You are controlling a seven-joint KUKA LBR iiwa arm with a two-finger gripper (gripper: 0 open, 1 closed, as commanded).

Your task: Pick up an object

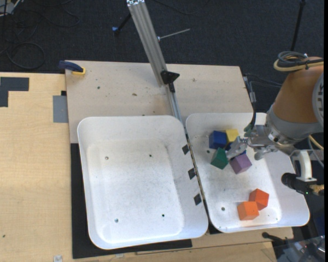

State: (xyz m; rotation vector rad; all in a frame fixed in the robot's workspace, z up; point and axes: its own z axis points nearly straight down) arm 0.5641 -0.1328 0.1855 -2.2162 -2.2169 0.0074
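The pincer [242,146] sits low in the right bin [287,214], amid the blue block [218,139], yellow block [232,134], green block [220,159] and purple block [240,162]. Whether it pinches anything cannot be told. Two orange blocks [253,204] lie near the bin's front edge.

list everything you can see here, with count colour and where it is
bins: 2, white, side by side on the bench; all blocks lie in the right one
blue block: 1, blue, upper part of right bin
yellow block: 1, yellow, right beside the blue block
green block: 1, dark green, just below the blue block
purple block: 1, purple, right of the green block, under the gripper
orange blocks: 2, orange, lower right of right bin, close together
metal bar: 1, silver, slanting above the bench
clamp: 1, blue and yellow, bench's far left corner
arm: 1, grey with orange band, from the right
gripper: 1, grey, above the block cluster
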